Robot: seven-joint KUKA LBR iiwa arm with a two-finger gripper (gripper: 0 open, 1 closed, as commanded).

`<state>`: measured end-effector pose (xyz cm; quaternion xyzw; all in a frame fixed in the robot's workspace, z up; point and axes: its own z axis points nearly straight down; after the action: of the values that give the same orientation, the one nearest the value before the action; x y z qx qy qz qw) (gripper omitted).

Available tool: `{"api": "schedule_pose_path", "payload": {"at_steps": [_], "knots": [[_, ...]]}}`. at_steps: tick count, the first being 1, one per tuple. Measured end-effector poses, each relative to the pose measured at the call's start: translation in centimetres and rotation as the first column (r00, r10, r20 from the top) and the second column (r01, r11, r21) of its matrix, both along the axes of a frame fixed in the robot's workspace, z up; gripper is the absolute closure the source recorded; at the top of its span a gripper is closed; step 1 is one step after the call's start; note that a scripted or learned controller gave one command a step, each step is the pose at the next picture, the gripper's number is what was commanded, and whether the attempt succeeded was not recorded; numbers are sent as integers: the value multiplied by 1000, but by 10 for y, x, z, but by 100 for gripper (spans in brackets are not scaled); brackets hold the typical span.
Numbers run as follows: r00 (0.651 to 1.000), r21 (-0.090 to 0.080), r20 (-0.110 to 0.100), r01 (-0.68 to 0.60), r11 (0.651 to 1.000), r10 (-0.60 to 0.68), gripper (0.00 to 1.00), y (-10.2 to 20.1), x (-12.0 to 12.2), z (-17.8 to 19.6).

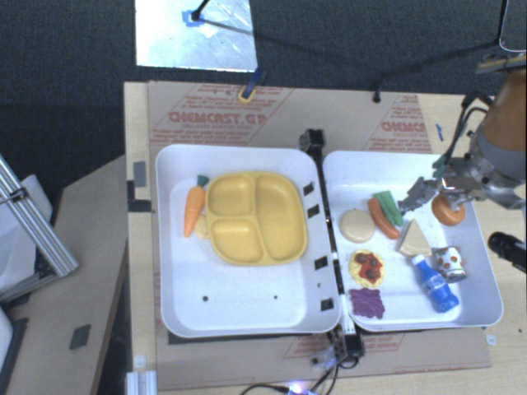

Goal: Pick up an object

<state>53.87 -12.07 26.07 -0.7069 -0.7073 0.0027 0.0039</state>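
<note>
- Broadly, the table (140, 220) carries two shallow white bins side by side; the left bin (177, 303) holds a yellow divided plate (251, 218) with a toy carrot (193, 210) just beside its left edge, well apart from the arm's reach for now.
- The right bin (486, 303) holds the likely candidates, all small toy foods packed close together, so any grasp risks nudging a neighbour.
- The gripper (420, 194) hangs over the upper part of the right bin, its fingers parted and nothing between them, just beside the green and orange-red sticks (384, 212).
- The blue bottle (435, 284), lying tilted near the bin's lower right, looks stiff, light and smooth; taking it across its narrow body seems safest, though it may roll or slip.
- The round beige piece (358, 225) sits near the bin's left side; it seems low and domed, so the fingers could slide off unless they close low on its sides.
- The pale wedge (414, 239) has flat faces that should grip well.
- The orange round thing (449, 210) lies partly under the arm.
- The spotted can (450, 262) touches the bottle; it is probably hard and light.
- The purple cluster (367, 303) and the red-topped disc (366, 267) look flat, with little to hold.
</note>
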Motion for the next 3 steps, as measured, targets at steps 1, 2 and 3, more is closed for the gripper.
{"api": "schedule_pose_path", "payload": {"at_steps": [1, 2, 3], "knots": [[1000, -2, 11, -2, 1000, 2, 0, 0, 2, 5], [1000, -1, 7, -1, 1000, 1, 0, 4, 6, -56], [1000, 0, 7, 0, 1000, 0, 0, 14, 2, -106]]}}
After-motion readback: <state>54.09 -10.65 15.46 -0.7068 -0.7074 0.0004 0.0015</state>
